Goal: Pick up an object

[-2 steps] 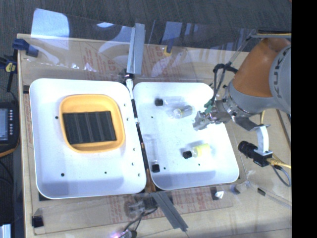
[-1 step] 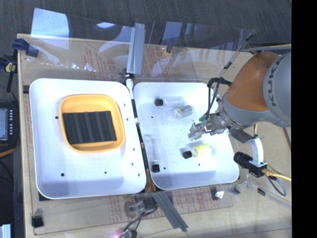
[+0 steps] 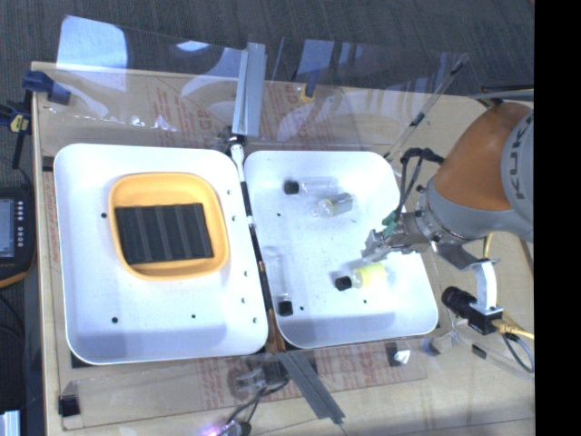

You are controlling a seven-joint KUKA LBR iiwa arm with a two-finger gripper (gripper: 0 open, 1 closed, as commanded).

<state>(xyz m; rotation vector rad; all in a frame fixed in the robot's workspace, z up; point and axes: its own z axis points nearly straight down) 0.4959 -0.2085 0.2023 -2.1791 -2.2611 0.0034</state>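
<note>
Hovering low over right bin (image 3: 309, 330) on wooden worktop (image 3: 136, 384): pincer (image 3: 379, 245), grip state unclear, nearing yellow-capped vial (image 3: 361, 277).

Glossy white bins (image 3: 145, 334) (plastic-looking) — wooden bench (image 3: 109, 384)

The arm (image 3: 481, 175) enters from three o'clock, its orange band uppermost and the grey wrist below it angled toward nine o'clock. The gripper (image 3: 379, 246) sits low at the wrist's nine o'clock end, tilted slightly toward seven o'clock.
</note>
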